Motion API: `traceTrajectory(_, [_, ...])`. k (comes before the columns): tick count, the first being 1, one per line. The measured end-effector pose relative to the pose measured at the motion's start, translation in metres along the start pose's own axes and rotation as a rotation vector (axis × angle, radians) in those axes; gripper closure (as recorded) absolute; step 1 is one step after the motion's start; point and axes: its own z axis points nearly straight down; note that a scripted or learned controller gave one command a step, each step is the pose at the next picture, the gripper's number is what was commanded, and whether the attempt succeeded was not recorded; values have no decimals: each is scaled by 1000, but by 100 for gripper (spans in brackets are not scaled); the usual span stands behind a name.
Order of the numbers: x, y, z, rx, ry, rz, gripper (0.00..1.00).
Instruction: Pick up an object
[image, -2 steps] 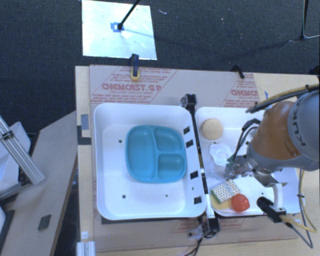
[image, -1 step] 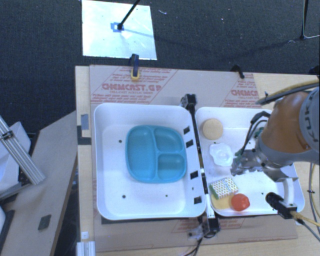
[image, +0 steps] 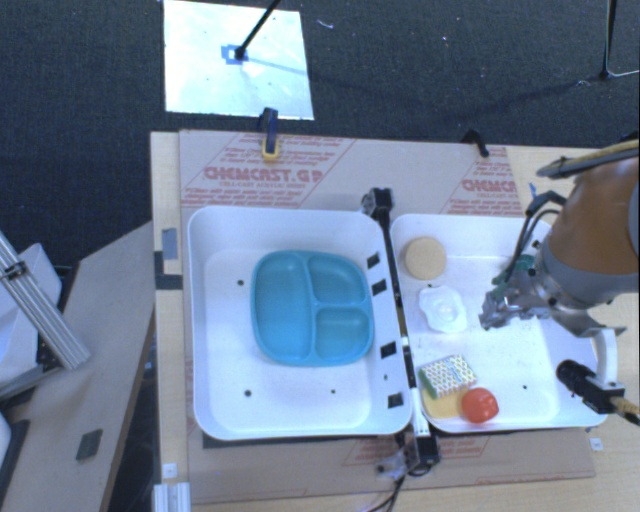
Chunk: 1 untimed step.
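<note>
Small glossy white lumpy object (image: 442, 308), right bin (image: 520, 395), beside the two-finger gripper (image: 497, 308). Gripper fingers dark and blurred; spread or closed, cannot tell.

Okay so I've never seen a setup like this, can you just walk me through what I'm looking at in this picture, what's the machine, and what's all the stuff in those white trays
This is one camera fixed above a workbench, looking down at a slant. The big grey and orange shape at the right is a robot arm; its gripper, a two-finger claw, hangs over the right bin. I can't tell whether its fingers are open, and nothing shows between them.

Two shallow white bins sit side by side. The left bin holds a blue divided plate. The right bin holds a round tan disc, a small white object just left of the gripper, a patterned block and a red ball near the front edge. The arm's job is to pick one up.
</note>
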Motion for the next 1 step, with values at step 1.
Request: traceTrajectory(1, [-5,2,-44,2,0,0,100])
